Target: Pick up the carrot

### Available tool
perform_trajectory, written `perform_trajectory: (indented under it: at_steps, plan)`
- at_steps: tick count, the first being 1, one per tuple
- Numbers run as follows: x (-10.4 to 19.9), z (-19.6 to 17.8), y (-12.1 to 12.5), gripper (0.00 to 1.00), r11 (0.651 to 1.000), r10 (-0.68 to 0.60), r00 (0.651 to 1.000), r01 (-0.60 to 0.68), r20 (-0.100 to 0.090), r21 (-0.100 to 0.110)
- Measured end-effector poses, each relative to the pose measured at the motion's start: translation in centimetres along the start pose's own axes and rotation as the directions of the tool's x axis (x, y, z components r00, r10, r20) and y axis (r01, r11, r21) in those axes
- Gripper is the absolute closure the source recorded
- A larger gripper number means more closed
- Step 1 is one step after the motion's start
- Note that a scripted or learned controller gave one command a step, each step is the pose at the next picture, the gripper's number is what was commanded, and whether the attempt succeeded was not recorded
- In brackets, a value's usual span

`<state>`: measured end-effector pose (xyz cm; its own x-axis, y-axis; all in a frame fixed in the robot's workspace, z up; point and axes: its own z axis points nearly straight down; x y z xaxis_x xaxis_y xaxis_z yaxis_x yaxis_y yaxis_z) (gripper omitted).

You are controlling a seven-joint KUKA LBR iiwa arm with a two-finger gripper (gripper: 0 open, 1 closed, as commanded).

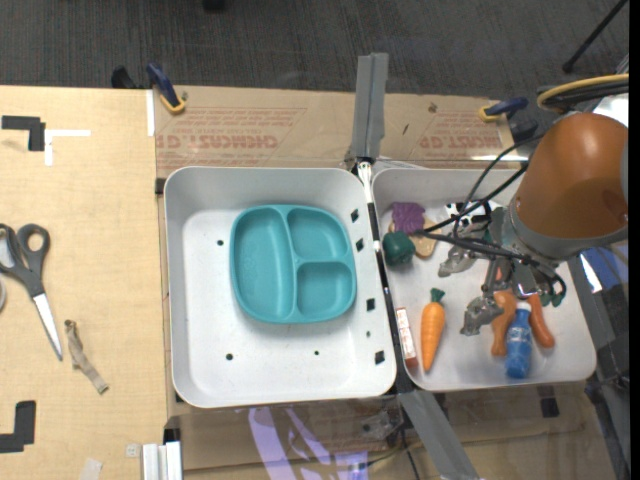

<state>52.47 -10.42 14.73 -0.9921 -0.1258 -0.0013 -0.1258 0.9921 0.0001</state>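
Currently the carrot point(431, 334) is being left lying just left of the gripper point(480, 313), long axis running near-to-far. Gripper grasp state cannot be told.

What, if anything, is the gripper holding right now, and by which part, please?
Nothing that can be seen. The gripper hangs over the right bin, and the carrot lies apart on the bin floor to its left, untouched.

Two white bins — the left bin point(190, 298) and the right bin point(560, 368) — sit side by side on the tabletop point(80, 268). One teal divided plate point(295, 264) lies in the left; the right holds one carrot point(431, 335), one blue bottle point(518, 346), one purple item point(407, 215) and one dark green item point(398, 248). One pair of scissors point(33, 283) lies far left.
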Motion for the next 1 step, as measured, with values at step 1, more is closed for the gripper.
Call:
perform_trajectory:
  at_steps: [1]
  plan:
    - [0.60, 5.52, 0.82, 0.00, 1.000, 0.014, 1.000, -0.014, 0.000, 0.000]
